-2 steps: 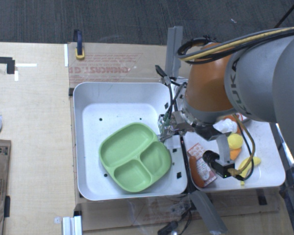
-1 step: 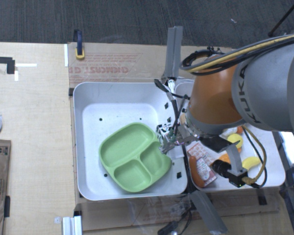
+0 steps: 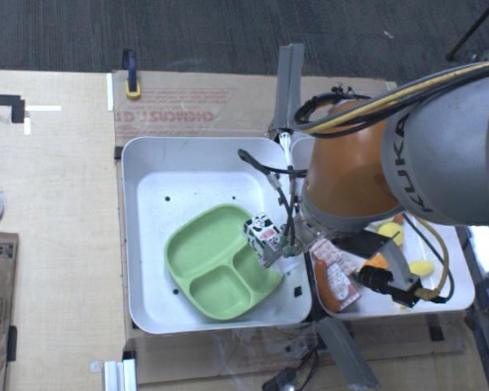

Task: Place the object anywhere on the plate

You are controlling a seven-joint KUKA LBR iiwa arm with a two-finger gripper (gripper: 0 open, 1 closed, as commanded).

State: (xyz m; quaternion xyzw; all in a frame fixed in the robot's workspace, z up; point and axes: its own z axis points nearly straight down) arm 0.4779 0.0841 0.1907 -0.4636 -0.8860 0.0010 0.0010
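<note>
Locate the green plate [image 3: 212, 271] in the left white bin [image 3: 138, 243]. The plate has divided compartments and lies toward the bin's near right corner, set at a slant to the bin walls. Its right edge reaches close to the bin's right wall.

Locate the object [image 3: 262, 233], a small white block with black and red markings. It sits at the plate's upper right rim, over the largest compartment. It appears roughly cube-shaped, so you cannot read a clear long axis; one corner points toward the bin's far wall. You cannot tell whether it rests on the plate or is raised above it.

Locate the end effector [image 3: 279, 247], just right of the object and touching or nearly touching it. The arm's grey body and orange band [image 3: 350, 169] cover the dividing wall between the two bins. Thin dark cables [image 3: 265, 169] run down from the far side toward the end effector. You cannot tell from this view whether the end effector is spread, pressed together or pinching the object, because its tips are small and partly covered by the wrist.

Note the right white bin [image 3: 460, 296], which carries a red and white packet [image 3: 336, 275], yellow items [image 3: 421, 268] and an orange item [image 3: 377, 263], all partly covered by the arm. A blue-handled clamp [image 3: 130, 76] stands at the desk's far edge.
</note>
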